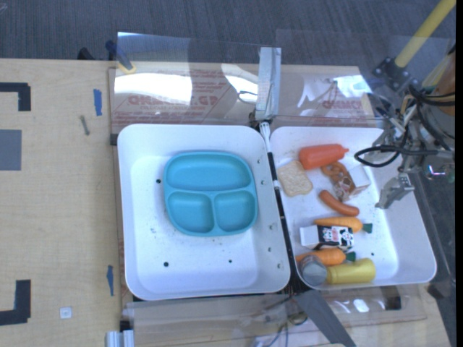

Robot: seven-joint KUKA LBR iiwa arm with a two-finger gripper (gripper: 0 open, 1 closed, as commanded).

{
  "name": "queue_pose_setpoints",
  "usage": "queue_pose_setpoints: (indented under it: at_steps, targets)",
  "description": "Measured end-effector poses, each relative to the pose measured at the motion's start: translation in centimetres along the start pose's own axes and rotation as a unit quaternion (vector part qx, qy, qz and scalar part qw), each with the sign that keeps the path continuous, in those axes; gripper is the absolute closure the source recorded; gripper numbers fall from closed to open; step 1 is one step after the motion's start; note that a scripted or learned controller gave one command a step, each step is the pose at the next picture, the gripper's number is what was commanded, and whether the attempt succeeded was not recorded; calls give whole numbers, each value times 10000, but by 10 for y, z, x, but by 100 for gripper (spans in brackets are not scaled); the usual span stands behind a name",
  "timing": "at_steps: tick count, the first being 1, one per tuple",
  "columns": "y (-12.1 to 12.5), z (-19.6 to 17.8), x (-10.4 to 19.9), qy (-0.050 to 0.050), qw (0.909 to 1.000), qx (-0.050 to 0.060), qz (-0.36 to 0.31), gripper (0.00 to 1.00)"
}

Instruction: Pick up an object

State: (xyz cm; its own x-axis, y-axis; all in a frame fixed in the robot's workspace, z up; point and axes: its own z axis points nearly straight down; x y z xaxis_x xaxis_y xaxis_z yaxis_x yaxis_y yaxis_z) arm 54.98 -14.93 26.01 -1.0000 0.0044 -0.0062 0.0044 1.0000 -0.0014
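The right bin holds several toy foods. A red-orange pepper lies at the back, with a bread slice to its left and a brown pastry below it. Further forward are a sausage, a carrot, a small milk carton, a second carrot, a yellow bottle and a grey can. My gripper hangs over the right side of this bin, to the right of the sausage and apart from every object.
The left bin carries a blue divided plate. A metal divider post and clear panels stand behind the bins. Cables hang around the wrist at the right bin's far right corner.
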Motion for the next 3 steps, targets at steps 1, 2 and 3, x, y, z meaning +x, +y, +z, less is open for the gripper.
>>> queue_pose_setpoints:
  at_steps: [1, 2, 3]
  targets:
    - [7, 146, 14, -83, 9996, 24, 258, 0]
    - [-2, 152, -5, -88, 9975, 5, 708, 0]
    - [14, 151, 1, -212, 9896, 65, 1420, 0]
